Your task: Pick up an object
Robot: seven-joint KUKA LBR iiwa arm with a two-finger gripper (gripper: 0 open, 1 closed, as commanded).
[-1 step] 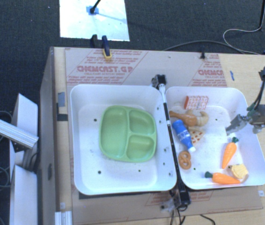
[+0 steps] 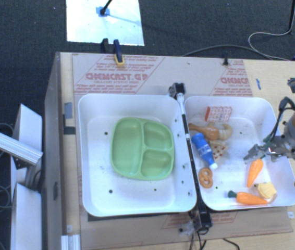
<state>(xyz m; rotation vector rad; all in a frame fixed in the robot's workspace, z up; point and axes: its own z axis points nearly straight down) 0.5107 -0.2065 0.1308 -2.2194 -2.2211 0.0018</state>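
Orange carrot (image 2: pixel 249 198) lay nearest, by the right bin (image 2: pixel 241 104) front wall; a second carrot (image 2: pixel 254 172) stood just under the gripper (image 2: pixel 262 152). Fingers looked spread, holding nothing. Risk: closing off-centre could knock it toward the blue bottle (image 2: pixel 203 149) beyond.

Two white bins sit side by side on the bench: a left bin (image 2: pixel 93 139) and a right bin (image 2: pixel 265 111). The left bin holds one green tray (image 2: pixel 142 148) with three compartments. The right bin holds two carrots, one (image 2: pixel 254 172) toward its right edge and one (image 2: pixel 248 197) along its near edge, plus one blue bottle (image 2: pixel 203 149), one pretzel (image 2: pixel 206 177), one red-and-white packet (image 2: pixel 218 113) and one yellow piece (image 2: pixel 266 190) at the near right corner.
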